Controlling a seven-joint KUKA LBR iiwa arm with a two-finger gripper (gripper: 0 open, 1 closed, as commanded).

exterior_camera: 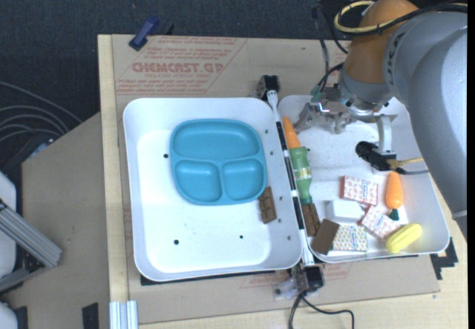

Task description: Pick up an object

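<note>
My gripper [329, 116] hangs over the far left corner of the right bin [326, 148], below the grey wrist and orange band. It is just right of an orange carrot-like piece [291, 134] that lies along the bin's left wall, with a green bottle [300, 169] below it. Nothing shows in the gripper. Further toward the front lie a second orange piece [393, 190], a yellow fruit [403, 237], two patterned packets [359, 189] [378, 221], a white block [346, 210] and a brown square [324, 237].
The left bin [148, 194] holds a blue divided tray [217, 159] and a small brown bar [267, 206] by its right wall. Another brown bar [312, 217] lies at the right bin's left wall. Bare bin floor shows under the gripper.
</note>
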